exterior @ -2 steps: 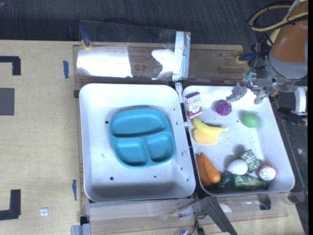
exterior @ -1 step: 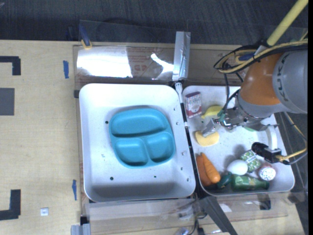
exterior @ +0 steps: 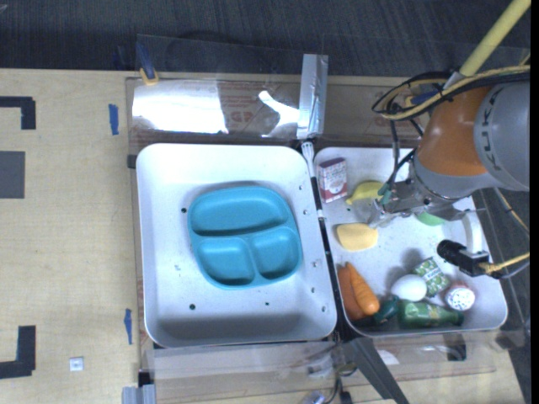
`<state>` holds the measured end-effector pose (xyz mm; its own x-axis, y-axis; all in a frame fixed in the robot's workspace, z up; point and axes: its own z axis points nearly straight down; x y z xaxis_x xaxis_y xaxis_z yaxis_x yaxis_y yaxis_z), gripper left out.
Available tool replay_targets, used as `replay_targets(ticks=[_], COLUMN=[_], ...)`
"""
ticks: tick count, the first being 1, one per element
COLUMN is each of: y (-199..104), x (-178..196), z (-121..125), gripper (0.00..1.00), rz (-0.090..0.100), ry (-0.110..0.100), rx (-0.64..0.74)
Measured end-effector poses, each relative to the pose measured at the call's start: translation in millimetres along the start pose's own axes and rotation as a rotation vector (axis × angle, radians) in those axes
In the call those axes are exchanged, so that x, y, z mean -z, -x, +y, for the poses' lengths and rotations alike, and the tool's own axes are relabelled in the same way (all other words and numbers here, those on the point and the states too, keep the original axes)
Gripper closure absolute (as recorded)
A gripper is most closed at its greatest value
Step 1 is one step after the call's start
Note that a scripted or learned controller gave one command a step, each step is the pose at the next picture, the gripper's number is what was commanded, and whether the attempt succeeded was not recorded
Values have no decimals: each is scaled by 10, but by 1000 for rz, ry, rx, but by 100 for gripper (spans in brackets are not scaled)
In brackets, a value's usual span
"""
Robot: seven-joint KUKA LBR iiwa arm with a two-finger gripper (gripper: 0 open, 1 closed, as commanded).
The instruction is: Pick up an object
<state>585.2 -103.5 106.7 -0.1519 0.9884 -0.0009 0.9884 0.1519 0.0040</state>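
Note:
My gripper [exterior: 381, 211] hangs low in the right bin [exterior: 493, 314], near its upper middle. Just below and left of it lies a pale yellow rounded piece [exterior: 357, 236]. A second yellow piece [exterior: 365, 192] sits just above it, beside a small red-and-white can [exterior: 333, 179]. Along the front of the bin lie an orange carrot [exterior: 358, 291], a white egg [exterior: 410, 289], a green bottle [exterior: 425, 313], a green-and-white packet [exterior: 431, 274] and a round red-and-white item [exterior: 461, 297]. I see nothing lifted.
The left bin [exterior: 160, 225] holds a blue divided plate [exterior: 244, 234]. A light green thing [exterior: 431, 219] peeks out under the wrist. The arm's orange band [exterior: 450, 137] overhangs the right bin's back right corner. A clear wall [exterior: 219, 108] stands behind the bins.

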Motion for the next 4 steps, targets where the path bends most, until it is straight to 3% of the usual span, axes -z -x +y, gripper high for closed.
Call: replay_targets(ticks=[1,2,3,4], y=[-1,59,69,-45], x=[-4,-210,-82,1572], z=[-2,566,584,251], gripper=[0,0,100,100], rz=[0,1,-1,-3], ry=[-1,-7,0,6], rx=[0,125,124,95])
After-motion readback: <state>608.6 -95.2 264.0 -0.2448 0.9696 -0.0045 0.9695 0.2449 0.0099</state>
